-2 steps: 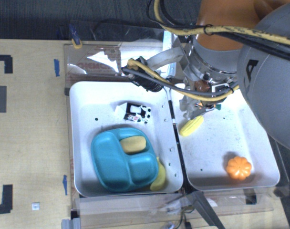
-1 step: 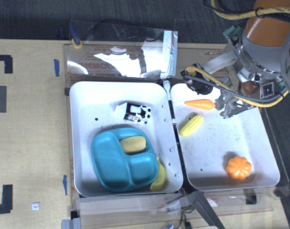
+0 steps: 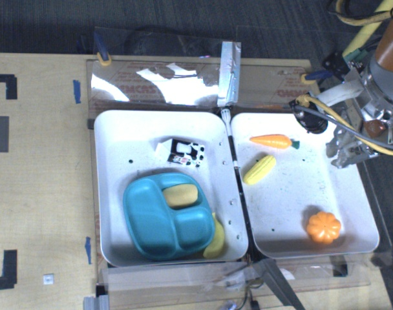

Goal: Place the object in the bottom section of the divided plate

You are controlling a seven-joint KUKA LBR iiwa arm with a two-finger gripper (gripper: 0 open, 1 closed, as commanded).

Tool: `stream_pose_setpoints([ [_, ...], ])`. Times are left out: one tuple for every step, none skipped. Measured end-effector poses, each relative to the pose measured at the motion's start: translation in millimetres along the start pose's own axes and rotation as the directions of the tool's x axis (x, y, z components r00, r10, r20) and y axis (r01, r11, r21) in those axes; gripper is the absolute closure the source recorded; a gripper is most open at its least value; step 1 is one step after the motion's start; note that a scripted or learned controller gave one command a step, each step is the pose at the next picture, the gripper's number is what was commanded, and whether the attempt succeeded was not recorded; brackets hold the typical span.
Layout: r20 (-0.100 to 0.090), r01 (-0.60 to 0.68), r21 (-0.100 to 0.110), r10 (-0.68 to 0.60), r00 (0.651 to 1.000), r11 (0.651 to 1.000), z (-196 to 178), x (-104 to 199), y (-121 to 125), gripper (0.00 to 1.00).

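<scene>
A blue divided plate [image 3: 145, 215] lies in the left bin [image 3: 112, 147], toward its front. A pale yellow, rounded piece [image 3: 181, 196] rests in the plate's upper right section. Partly tucked under the plate's lower right rim is a yellow item [image 3: 216, 239]. In the right bin [image 3: 351, 199] lie an orange carrot [image 3: 271, 141], a yellow corn cob [image 3: 259, 169] and an orange pumpkin [image 3: 323, 227]. My gripper [image 3: 342, 152] hangs over the right bin's far right rim, apart from all three, with nothing seen held in it.
A black-and-white printed card [image 3: 187, 152] lies in the left bin behind the plate. A metal divider [image 3: 229, 76] stands behind the wall shared by the bins. Cables and hoses [image 3: 351, 24] crowd the upper right.
</scene>
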State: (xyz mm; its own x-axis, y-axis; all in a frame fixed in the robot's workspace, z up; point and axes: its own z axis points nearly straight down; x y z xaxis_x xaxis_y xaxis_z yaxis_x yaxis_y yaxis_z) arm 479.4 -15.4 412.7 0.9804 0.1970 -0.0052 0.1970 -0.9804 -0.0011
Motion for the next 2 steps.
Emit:
stream_pose_setpoints([
  [0.001, 0.111, 0.001, -0.111, 0.994, 0.994, -4.9, 8.2, -41.3, 1.0],
  [0.001, -0.001, 0.001, 0.001, 1.0, 1.0, 10.9, -10.3, 48.8, 1.0],
])
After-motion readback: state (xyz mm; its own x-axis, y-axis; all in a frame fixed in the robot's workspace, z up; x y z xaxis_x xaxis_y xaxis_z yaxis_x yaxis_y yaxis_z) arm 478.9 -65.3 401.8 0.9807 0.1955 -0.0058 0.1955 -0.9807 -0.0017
